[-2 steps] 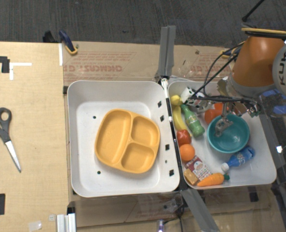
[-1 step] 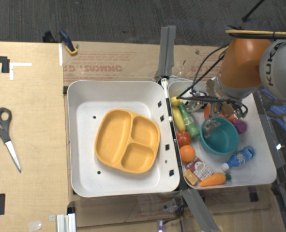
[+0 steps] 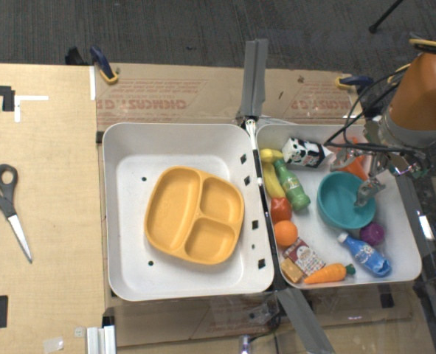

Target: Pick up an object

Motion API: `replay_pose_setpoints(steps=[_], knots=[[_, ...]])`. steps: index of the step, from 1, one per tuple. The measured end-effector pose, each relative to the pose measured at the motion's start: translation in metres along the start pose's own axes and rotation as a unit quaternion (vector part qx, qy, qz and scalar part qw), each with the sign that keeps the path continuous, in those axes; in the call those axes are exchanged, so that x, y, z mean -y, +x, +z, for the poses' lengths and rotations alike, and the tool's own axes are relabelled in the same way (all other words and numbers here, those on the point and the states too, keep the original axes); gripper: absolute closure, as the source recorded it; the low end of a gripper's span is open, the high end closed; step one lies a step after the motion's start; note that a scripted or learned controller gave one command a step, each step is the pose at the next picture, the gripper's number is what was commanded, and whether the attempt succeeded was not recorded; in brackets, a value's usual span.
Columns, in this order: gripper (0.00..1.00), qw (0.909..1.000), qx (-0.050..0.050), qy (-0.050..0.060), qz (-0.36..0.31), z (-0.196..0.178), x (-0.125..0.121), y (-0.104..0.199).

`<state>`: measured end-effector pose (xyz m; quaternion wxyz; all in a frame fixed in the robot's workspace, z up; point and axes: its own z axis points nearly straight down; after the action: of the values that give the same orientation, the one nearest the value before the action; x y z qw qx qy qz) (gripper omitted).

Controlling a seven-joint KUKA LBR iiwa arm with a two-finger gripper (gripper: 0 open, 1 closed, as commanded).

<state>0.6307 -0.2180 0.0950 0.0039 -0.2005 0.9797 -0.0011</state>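
1. Tool [image 3: 368,192] hangs low over the teal bowl [image 3: 344,201] in the right bin [image 3: 409,220], its tip at the bowl's right rim; whether it is parted or closed cannot be told, and nothing is seen in its grip
2. Judged step: the descent toward a pick, nothing yet lifted; next comes a firm close on the rim or a nearby item, then a straight lift
3. Right bin holds the bowl, green bottle [image 3: 292,186], banana [image 3: 271,174], cow toy [image 3: 304,152], tomato [image 3: 279,209], orange [image 3: 285,233], carrot [image 3: 325,274], blue bottle [image 3: 366,254], purple ball [image 3: 372,234] and snack packet [image 3: 300,259]
4. Left bin [image 3: 122,198] carries a yellow divided plate [image 3: 194,214]; scissors [image 3: 9,205] lie on the bench [image 3: 40,271]
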Motion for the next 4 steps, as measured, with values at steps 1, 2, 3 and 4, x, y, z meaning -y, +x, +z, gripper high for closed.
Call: replay_pose_setpoints(steps=[1, 2, 3, 4], knots=[[0.00, 0.9996, -0.001, -0.002, 0.027, 0.002, -0.071, -0.018], [0.00, 0.9979, 0.000, 0.000, 0.064, 0.000, 0.003, -0.011], [1.00, 0.9980, 0.004, 0.001, 0.063, -0.012, 0.002, -0.014], [1.00, 0.9878, 0.007, 0.004, 0.155, -0.005, -0.049, 0.026]])
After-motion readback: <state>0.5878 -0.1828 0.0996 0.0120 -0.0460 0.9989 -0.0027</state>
